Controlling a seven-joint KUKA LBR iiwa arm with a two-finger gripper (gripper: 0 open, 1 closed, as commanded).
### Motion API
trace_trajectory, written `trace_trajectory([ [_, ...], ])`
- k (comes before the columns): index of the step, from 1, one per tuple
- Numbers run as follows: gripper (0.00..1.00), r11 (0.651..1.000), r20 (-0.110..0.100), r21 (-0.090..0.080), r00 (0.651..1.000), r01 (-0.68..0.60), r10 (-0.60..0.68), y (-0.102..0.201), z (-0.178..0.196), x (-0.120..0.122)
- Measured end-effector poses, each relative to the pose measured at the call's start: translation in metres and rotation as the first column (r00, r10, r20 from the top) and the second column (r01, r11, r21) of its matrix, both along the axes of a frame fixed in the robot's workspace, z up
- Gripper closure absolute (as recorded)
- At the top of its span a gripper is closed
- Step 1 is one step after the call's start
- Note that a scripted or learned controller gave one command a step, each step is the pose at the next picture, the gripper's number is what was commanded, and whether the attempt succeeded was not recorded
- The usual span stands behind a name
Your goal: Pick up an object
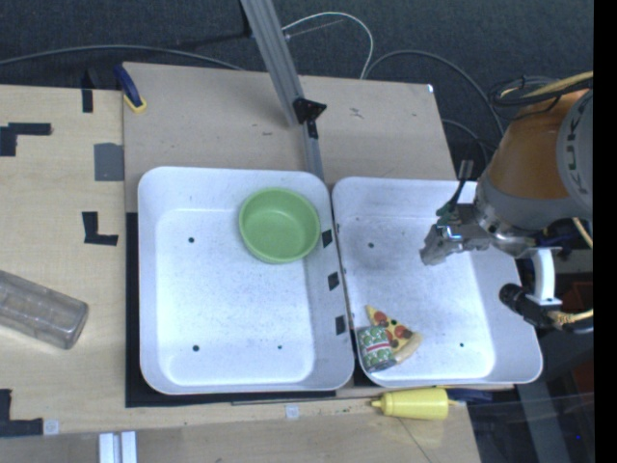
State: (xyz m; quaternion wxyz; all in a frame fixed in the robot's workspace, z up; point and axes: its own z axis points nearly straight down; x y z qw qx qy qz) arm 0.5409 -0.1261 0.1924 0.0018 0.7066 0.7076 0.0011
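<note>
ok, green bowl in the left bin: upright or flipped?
Upright. The green bowl shows its open inside and full rim to the camera, resting in the left bin near its upper right corner.

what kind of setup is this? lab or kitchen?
Likely a robot grasping lab bench: two white bins side by side on plywood, toy items like a green bowl and pizza slice, loose cables behind.

A clear plastic cylinder (39,310) lies on the wooden bench (58,258) left of the bins. A yellow bottle (415,404) lies below the right bin, and a blue-and-yellow clamp (130,89) sits at the board's upper left corner
</note>
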Motion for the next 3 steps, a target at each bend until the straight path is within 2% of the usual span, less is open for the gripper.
trace_trajectory([
  [2, 1.0, 1.0, 0.0, 0.0, 1.0, 0.0, 0.0, -0.003, 0.087, 0.001],
  [3, 1.0, 1.0, -0.005, 0.002, 1.0, -0.004, 0.004, 0.046, 0.083, 0.012],
])
